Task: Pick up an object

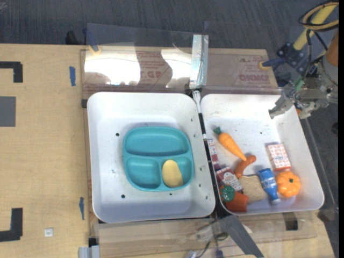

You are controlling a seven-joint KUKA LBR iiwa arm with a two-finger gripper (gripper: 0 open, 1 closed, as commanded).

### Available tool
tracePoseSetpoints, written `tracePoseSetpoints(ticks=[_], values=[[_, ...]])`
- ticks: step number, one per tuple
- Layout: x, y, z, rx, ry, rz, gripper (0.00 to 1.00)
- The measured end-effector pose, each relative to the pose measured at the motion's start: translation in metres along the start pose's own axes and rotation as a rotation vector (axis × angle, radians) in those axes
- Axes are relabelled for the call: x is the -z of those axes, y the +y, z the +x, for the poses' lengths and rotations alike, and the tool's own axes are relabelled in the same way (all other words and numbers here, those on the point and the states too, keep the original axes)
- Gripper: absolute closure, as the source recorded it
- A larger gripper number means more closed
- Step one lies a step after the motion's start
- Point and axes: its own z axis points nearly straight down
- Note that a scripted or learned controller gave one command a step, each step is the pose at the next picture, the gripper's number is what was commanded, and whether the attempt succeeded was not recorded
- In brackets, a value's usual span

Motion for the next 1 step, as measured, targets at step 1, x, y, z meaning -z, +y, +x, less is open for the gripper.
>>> tracePoseSetpoints(ticks=[1], values=[[-0.1614,0.0343,0.0438,0.060,0.003,0.012,0.00]])
